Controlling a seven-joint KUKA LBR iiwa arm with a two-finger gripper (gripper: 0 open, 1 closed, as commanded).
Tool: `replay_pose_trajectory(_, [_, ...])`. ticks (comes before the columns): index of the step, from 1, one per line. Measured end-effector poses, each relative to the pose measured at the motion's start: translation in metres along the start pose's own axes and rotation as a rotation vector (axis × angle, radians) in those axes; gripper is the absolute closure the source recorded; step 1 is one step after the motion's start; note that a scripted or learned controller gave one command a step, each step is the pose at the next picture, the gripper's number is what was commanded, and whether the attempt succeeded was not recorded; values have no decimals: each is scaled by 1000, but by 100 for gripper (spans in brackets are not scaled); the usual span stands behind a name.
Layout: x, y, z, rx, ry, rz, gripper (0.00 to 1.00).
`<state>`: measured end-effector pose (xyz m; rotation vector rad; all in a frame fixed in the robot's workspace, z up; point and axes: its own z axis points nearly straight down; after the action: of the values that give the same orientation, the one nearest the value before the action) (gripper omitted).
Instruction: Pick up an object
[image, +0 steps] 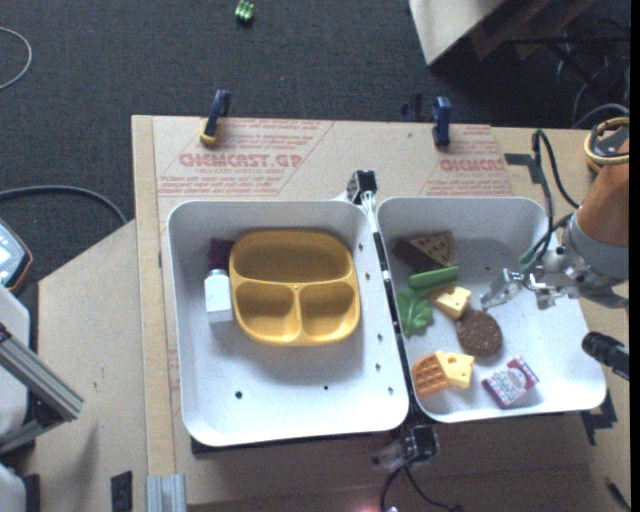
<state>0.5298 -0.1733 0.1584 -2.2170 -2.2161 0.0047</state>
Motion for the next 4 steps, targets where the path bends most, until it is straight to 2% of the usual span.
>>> replay_pose_trajectory(1, [6, 5, 46, -1, 0, -1, 0])
replay_pose_trajectory(2, [7, 6, 74, -5, -1, -1, 0])
replay_pose_trajectory(3, [6, 5, 63, -7, -3, 1, 100])
replay_pose_trajectory(4, [3, -4, 7, -13, -6, 1, 100])
